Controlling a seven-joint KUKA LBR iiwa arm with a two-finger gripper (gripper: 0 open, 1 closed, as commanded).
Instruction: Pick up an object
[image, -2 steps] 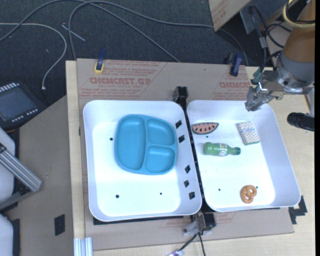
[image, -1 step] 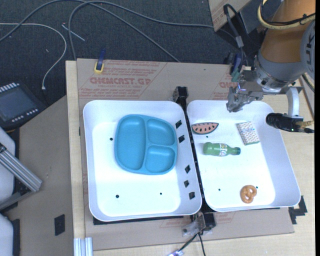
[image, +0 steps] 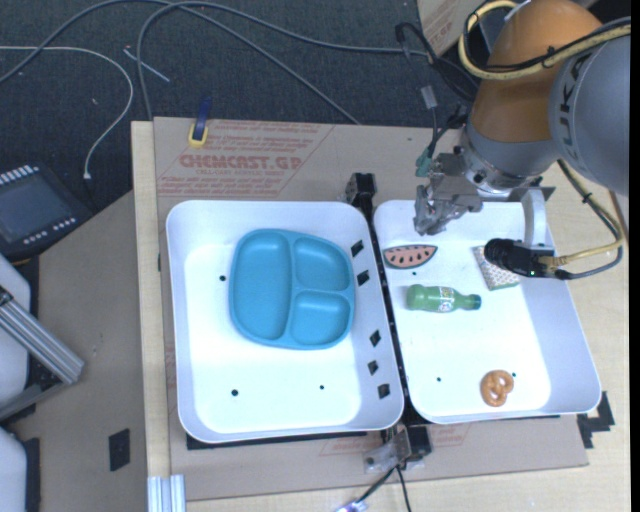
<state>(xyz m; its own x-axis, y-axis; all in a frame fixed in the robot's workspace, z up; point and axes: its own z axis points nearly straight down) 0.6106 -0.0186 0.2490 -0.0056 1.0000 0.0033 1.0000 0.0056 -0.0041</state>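
My gripper (image: 433, 221) hangs over the far left part of the right bin (image: 560, 350), just above and behind a watermelon slice (image: 411, 256). A green bottle (image: 441, 298) lies on its side in front of the slice. Near the bin's front edge sits an orange pretzel (image: 496, 387). A small patterned square (image: 497, 270) rests to the right of the slice, partly under a black part of the arm's mount. Nothing is visibly held.
The left bin (image: 200, 380) holds a blue divided plate (image: 292, 288). A black divider with clips (image: 375, 300) runs between the bins. The grey arm with its orange band (image: 530, 60) fills the upper right. Cables lie behind the bench.
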